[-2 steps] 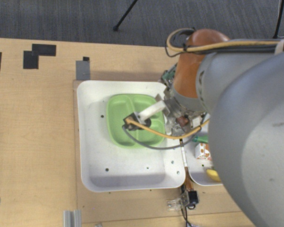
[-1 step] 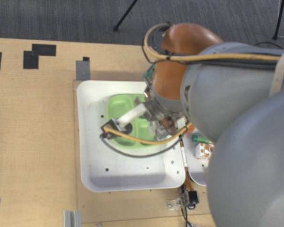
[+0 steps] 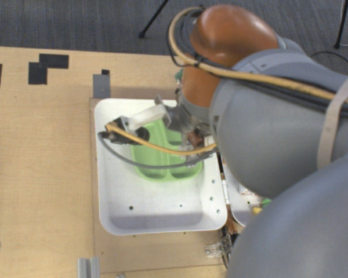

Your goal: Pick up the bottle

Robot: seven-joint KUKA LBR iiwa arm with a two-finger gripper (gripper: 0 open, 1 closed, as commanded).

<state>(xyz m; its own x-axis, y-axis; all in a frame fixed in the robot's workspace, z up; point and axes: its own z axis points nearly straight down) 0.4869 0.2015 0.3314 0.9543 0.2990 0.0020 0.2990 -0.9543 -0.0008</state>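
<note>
— Status of the pick?

— Approach stage, by my reading. The arm point(image 3: 267, 132) hangs low over the left bin point(image 3: 156, 210). The gripper point(image 3: 188, 136) sits at the upper right part of the bottle point(image 3: 156, 158), either just above it or touching, and I cannot tell which. I also cannot tell if the gripper is wide or narrow, because the wrist covers it.

— The bottle itself?

— Pale green, smooth plastic, somewhat translucent. It lies flat in the bin's upper half, its near end rounded into two lobes. The bin is shallow, white and glossy, with rounded corners.

— Next move?

— In my judgement, a confirmed closure across the body, then a straight lift. Smooth plastic may slip, and no grasp is evident.
</note>
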